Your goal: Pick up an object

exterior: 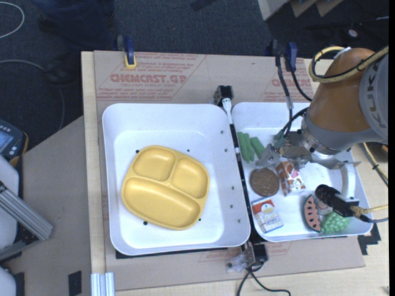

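Objects crowd the right shallow white bin (262, 117). A pair of short green sticks (251, 147) lies near its upper left corner. A flat round brown disc (264, 181) sits below them. Just right of the disc lies a small red-and-white wrapped packet (292, 177). A little white carton with red print (268, 214) rests at the near left corner. Along the near edge are a toy watermelon slice (310, 211) and, touching it on the right, a bunch of green plastic grapes (336, 222).

The grey and orange arm (342, 103) reaches in from the right over this bin. The gripper (274, 154) is low, beside the green sticks and just above the brown disc. Whether it is open or closed cannot be told, and nothing is visibly held in it.

The left shallow white bin (123, 128) holds one yellow plastic divided plate (165, 187), lying flat and well apart from the gripper. Both bins stand on the brown board-topped bench (160, 73).
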Robot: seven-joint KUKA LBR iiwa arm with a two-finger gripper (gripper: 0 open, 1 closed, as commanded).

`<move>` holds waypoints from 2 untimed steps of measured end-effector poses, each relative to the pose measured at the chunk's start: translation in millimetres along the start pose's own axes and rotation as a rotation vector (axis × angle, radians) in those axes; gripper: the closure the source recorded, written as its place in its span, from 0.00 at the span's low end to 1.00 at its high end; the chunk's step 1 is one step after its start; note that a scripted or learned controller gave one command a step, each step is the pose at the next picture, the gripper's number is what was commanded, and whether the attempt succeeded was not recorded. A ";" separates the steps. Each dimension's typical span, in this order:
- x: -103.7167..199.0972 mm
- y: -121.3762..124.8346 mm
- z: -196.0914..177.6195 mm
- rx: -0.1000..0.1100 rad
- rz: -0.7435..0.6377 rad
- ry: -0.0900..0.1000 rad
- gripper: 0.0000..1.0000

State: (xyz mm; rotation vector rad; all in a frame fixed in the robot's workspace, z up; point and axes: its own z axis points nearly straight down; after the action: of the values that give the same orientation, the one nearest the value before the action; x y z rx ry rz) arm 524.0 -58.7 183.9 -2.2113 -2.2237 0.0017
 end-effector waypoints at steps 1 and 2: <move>45.3 -34.2 -116.6 -0.016 -0.001 -0.002 0.00; 42.7 -33.5 -120.5 -0.008 0.004 -0.004 1.00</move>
State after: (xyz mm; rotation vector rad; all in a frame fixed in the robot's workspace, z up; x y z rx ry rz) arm 490.9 -16.5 304.7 -2.2214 -2.2252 -0.0030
